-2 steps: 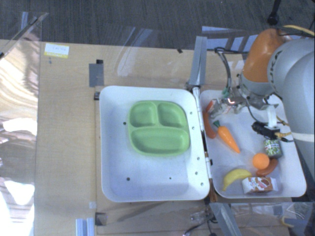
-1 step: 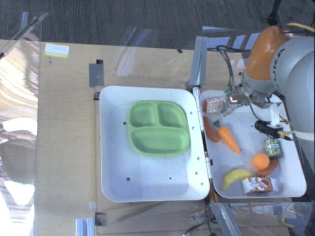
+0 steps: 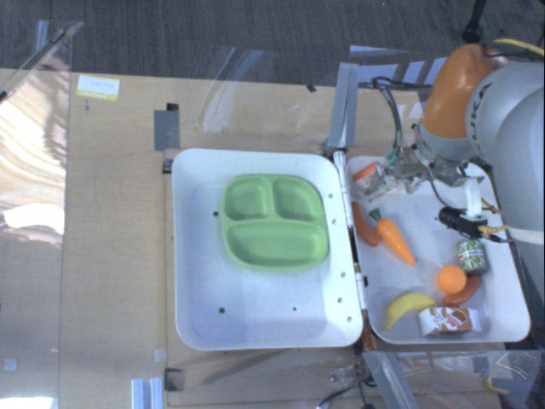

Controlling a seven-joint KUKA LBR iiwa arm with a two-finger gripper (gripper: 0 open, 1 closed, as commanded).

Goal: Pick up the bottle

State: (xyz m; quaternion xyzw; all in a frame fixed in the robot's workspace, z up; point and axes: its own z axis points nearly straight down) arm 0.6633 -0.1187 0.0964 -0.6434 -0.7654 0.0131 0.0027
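Nearest us, in the right bin (image 3: 502, 331): carton (image 3: 449, 320), banana (image 3: 405, 307), orange (image 3: 452, 279), small bottle (image 3: 471, 256) at the right side, carrot (image 3: 396, 239). We list a green tray (image 3: 274, 221) in the left bin (image 3: 255, 313). Pincer (image 3: 381, 180) at the right bin's far-left corner, well apart from the bottle; its opening we cannot tell.

From my remote seat I see a pale wooden bench (image 3: 111, 254) with a yellow label (image 3: 99, 87) near its far left corner, glare streaking its left edge, and dark grey carpet (image 3: 213, 15) beyond its far edge.
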